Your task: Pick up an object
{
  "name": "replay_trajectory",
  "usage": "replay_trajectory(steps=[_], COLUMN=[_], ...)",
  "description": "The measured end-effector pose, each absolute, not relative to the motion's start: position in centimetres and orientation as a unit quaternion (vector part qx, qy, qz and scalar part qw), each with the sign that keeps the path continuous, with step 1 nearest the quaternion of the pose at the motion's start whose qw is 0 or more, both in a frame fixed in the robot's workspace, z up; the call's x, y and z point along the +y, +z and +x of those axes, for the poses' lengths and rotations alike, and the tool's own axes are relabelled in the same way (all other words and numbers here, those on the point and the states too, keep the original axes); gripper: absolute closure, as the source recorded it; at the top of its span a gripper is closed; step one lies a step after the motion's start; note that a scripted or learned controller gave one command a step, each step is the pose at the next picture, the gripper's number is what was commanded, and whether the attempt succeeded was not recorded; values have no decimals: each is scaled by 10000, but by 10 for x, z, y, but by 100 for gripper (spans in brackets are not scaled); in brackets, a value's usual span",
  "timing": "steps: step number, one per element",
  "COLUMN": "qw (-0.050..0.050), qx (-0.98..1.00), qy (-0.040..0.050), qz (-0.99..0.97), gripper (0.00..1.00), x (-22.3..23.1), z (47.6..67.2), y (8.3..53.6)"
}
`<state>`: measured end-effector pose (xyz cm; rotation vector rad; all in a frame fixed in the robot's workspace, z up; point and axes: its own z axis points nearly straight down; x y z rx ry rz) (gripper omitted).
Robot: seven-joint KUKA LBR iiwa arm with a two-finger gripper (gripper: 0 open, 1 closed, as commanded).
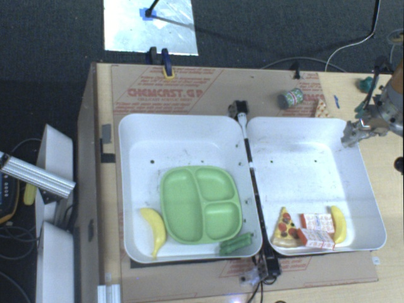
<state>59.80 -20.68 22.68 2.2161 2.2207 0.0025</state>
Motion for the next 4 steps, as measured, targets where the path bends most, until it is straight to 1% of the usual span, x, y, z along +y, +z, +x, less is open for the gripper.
replay_trajectory(steps=[1,2,3,4], qw=[15,15,2,8], qx=[7086,7086,7077,7075], qy=[11,9,-3,2], qz=[7056,7056,7066,7067], gripper=[100,0,0,0], x=[-184,-184,-207,-207], z=[612,611,599,564], y=[225,225,159,159])
